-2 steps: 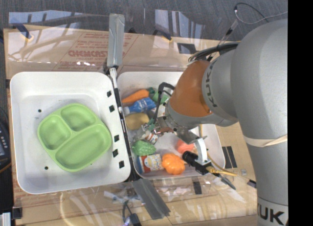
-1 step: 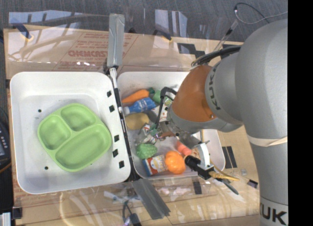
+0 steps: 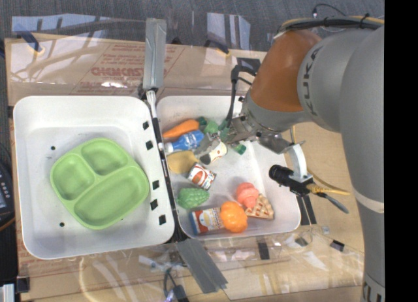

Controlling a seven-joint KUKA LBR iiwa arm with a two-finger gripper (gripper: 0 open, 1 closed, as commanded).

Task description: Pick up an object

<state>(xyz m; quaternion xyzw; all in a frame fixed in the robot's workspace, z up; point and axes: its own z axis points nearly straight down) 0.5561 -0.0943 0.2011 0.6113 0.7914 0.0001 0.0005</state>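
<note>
The gripper (image 3: 219, 145) is seen lowered into the right bin (image 3: 287, 212), among closely packed items at its upper middle. Whether the jaws are spread or closed cannot be told; a small white and dark object (image 3: 217, 153) lies at their tip, but it is not confirmed between them. No object is judged secured. Just beside the tip lie a blue bottle (image 3: 185, 141), a carrot (image 3: 181, 128) and a red-and-white can (image 3: 202, 176). Risk noted: crowding may cause a neighbour to be struck or pushed, or a rounded item to slip out on lifting. The green divided plate (image 3: 99, 182) sits alone in the left bin (image 3: 29, 229)
</note>
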